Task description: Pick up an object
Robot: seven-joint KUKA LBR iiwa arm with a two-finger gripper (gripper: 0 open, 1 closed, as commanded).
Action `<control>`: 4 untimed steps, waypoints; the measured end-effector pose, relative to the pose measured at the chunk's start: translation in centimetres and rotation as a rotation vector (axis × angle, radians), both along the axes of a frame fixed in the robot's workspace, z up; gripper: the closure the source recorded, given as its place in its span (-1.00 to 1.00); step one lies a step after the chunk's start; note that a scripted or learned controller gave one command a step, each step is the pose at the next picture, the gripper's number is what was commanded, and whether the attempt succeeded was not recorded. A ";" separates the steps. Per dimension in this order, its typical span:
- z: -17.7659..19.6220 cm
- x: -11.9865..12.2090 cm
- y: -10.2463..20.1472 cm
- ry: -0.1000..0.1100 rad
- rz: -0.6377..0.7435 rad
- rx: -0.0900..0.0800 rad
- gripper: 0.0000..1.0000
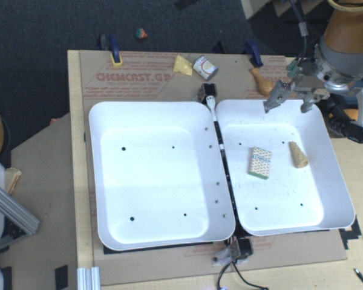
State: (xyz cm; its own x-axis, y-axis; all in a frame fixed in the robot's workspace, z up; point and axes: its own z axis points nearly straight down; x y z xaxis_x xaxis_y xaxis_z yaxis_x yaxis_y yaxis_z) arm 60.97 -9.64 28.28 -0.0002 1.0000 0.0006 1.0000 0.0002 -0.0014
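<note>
The left bin [151, 171] sits on the bench [139, 77], its floor bare apart from small dark holes. Behind it, along the bench's far edge, lie a blue clamp [115, 48], a yellow scrap [183, 66] and a small carton [205, 67], near one another.

The right bin [317, 207] touches the left one along their shared rims. In its middle lies a sponge [260, 162], flat, a little tilted. Just to the sponge's right, apart from it, lies a tan cone [299, 154], toward the bin's right wall.

The gripper [290, 99] hangs over the right bin's far edge, its two fingers [273, 99] spread wide with nothing between them, well apart from the sponge and cone. An orange object [263, 81] lies on the bench just behind that edge.
</note>
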 end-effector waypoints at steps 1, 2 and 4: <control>1.1 0.1 0.0 -0.004 0.001 -0.001 1.00; 23.8 -6.7 0.9 -0.024 0.001 -0.004 1.00; 4.5 0.0 18.0 0.009 0.010 0.002 1.00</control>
